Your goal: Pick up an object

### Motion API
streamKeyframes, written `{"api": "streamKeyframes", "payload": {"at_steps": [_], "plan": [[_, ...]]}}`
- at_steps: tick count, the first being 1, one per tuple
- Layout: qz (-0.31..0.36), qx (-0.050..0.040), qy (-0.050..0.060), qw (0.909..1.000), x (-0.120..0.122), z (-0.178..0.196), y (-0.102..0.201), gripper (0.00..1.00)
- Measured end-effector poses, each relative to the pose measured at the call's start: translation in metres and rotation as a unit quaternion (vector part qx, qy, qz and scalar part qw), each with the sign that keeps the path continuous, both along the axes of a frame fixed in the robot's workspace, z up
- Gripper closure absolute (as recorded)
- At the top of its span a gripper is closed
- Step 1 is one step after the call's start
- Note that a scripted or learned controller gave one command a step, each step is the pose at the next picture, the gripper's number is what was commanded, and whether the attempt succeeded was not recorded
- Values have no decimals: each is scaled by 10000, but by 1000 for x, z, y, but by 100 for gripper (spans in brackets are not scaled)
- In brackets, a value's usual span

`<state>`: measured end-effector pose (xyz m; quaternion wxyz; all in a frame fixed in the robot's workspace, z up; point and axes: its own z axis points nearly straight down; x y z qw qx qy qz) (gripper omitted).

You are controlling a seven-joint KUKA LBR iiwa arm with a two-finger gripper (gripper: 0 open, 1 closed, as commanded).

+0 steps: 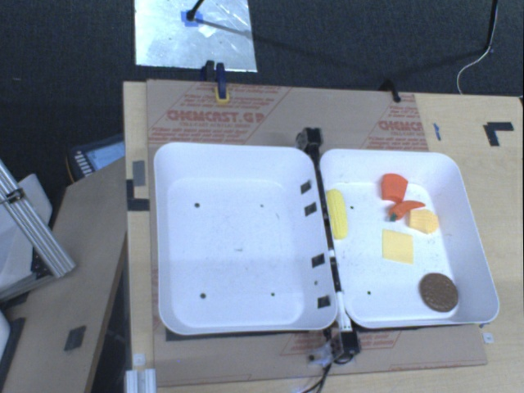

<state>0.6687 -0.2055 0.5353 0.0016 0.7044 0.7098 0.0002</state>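
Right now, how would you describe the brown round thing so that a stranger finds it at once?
Look in the right bin, at its near right corner. The brown disc lies flat there, just below the yellow square. It is the one dark, round piece; the others are yellow or orange.

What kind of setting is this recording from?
Likely a robotics lab bench for pick trials: two white bins side by side on a clamped board, with toy food such as a corn cob.

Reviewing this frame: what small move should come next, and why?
Probably bring the arm in over the right bin, since all the items lie there. The brown disc looks the easiest target: it sits apart near the front corner, while the orange piece crowds its neighbours.
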Motion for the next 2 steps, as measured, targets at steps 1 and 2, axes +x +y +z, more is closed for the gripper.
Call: {"api": "streamKeyframes", "payload": {"at_steps": [1,2], "plan": [[0,1,0,10000,0,0,0,100],[0,1,0,10000,0,0,0,100]]}}
